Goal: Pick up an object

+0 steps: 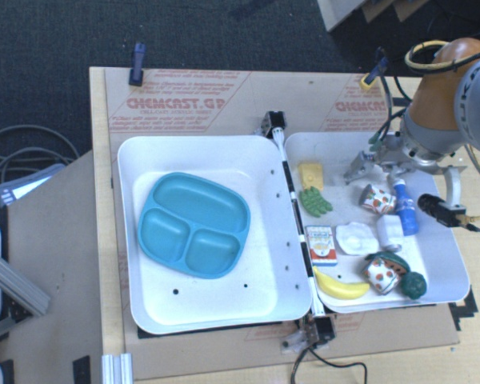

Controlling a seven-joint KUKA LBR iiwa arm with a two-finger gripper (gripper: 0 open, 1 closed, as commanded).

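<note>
My gripper (pixel 404 178) hangs over the back of the right bin (pixel 452 274), open, with one finger (pixel 357 167) splayed left and the other on the right. Nothing sits between the fingers. Just below it lie a red-and-white patterned object (pixel 378 200) and a blue-and-white bottle (pixel 404 213). Further forward are a white round lid (pixel 354 237), a red-and-white carton (pixel 321 245), a banana (pixel 340 288), a second patterned object (pixel 382 273) and a dark green ball (pixel 414 285). A yellow block (pixel 310 174) and a green toy (pixel 315 202) lie near the bin's left wall.
The left bin (pixel 144 294) holds a blue divided plate (pixel 194 224). A black divider rail (pixel 292 206) runs between the bins. A black plug with a cable (pixel 434 210) hangs beside the gripper at the right bin's right side.
</note>
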